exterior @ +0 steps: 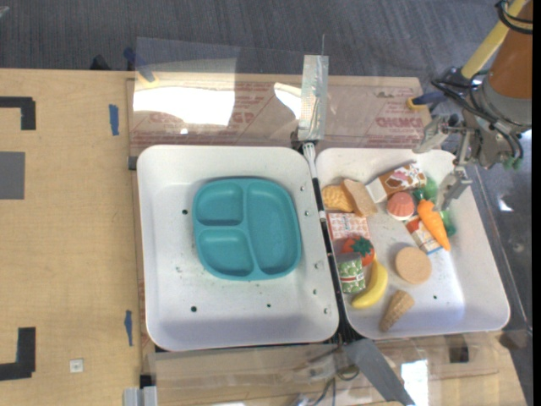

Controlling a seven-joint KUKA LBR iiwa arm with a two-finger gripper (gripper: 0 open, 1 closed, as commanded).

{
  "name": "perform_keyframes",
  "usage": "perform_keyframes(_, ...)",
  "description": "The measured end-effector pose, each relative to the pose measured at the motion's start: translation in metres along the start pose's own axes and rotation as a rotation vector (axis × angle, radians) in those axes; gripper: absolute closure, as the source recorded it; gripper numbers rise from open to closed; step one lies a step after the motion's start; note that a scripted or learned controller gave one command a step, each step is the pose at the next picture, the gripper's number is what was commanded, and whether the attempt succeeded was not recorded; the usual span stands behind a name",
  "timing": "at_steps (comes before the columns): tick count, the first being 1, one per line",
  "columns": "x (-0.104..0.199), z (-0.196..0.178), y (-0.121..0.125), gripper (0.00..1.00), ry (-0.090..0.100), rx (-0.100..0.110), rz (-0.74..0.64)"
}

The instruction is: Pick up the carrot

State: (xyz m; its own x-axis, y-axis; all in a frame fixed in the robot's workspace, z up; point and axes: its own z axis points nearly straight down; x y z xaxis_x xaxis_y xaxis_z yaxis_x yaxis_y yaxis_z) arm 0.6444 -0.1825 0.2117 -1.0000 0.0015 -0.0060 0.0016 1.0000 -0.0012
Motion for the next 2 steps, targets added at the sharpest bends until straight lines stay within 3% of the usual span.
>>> perform_keyframes(1, 0.02, 0.09, 0.013, 0.0, -0.02, 0.002, 0.223)
perform_keyframes(2, 0.047, 0.096, 0.018, 0.0, -0.076, -0.001, 0.354)
